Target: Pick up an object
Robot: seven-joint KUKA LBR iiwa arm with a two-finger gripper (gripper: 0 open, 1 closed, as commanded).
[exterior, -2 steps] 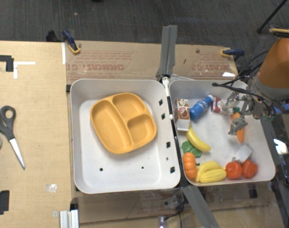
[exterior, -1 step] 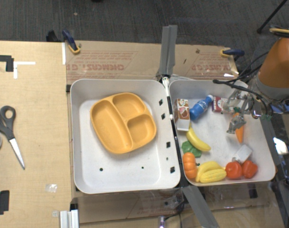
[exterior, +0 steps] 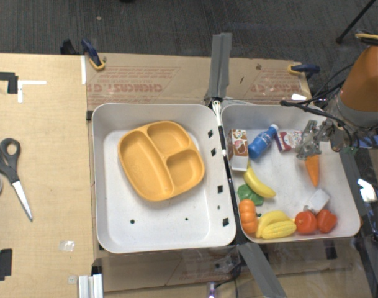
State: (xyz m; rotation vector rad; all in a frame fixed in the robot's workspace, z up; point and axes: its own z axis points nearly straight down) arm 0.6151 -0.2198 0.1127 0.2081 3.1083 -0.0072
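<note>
My gripper [exterior: 309, 149] is over the back right part of the right bin [exterior: 344, 185], reaching in from the right. An orange toy carrot [exterior: 313, 170] has its wide end right at the gripper's tip and points toward the front of the bin. Whether the carrot is held is unclear from this angle. Just left of the gripper lie a small red-and-white packet [exterior: 288, 141] and a blue bottle [exterior: 262, 141].
The right bin also holds a brown-and-white carton [exterior: 239, 148], bananas [exterior: 259, 185] [exterior: 277, 225], a green piece [exterior: 249, 195], an orange fruit [exterior: 247, 215], two red tomatoes [exterior: 316, 221] and a white block [exterior: 318, 199]. A yellow divided plate [exterior: 161, 160] lies in the left bin [exterior: 108, 228]. Scissors [exterior: 12, 172] lie on the bench at left.
</note>
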